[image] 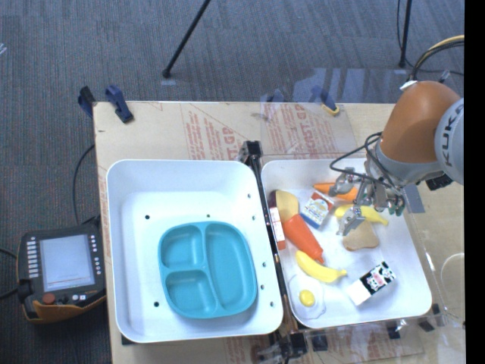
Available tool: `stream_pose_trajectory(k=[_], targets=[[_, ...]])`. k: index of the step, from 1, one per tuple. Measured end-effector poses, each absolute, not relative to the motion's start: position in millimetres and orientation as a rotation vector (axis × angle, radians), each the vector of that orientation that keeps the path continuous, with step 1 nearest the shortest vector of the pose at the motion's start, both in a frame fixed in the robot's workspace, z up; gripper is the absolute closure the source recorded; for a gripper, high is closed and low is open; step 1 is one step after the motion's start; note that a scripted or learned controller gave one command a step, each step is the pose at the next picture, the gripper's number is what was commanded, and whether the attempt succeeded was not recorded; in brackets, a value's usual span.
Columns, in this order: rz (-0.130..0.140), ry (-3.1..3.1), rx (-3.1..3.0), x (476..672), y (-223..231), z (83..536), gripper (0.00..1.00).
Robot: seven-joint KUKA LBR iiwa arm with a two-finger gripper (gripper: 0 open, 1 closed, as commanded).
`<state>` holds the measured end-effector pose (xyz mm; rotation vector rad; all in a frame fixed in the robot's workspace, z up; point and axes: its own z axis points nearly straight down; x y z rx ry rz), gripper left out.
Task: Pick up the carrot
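A: What do you have on the feed?

B: I see the gripper [369, 197] low over the right bin [420, 275], near its far side. Its 2 fingers are a dark tangle from here, so I cannot tell whether they are apart or closed, and I see nothing I would call held.

A: And the carrot?

B: The carrot [336, 189] lies just left of the gripper, on the bin floor, its orange body pointing toward the fingers. Whether it touches them I cannot tell. A small carton [317, 209] sits just below-left of the gripper, and a slice of toast [360, 236] just below it.

A: Anything else nearby?

B: A yellow piece [373, 214] is right under the gripper, partly covered. Further left and down I see an orange bottle [302, 235], a banana [319, 268], a fried egg [307, 298] and a black-and-white milk carton [372, 281]. A pale wedge [286, 202] lies at the bin's left edge.

A: The other bin?

B: The left bin [132, 203], well away from the gripper, holds a teal tray [206, 268] with 3 compartments.
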<state>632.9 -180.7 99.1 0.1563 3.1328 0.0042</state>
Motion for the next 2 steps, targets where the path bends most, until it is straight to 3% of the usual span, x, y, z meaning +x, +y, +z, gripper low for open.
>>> stream_pose_trajectory(k=[1, 2], targets=[[0.004, 3.126, 0.148, 635.3, -179.3, 110.9, 1.00], [0.005, 3.127, 0.147, 635.2, -178.7, 110.4, 0.00]])
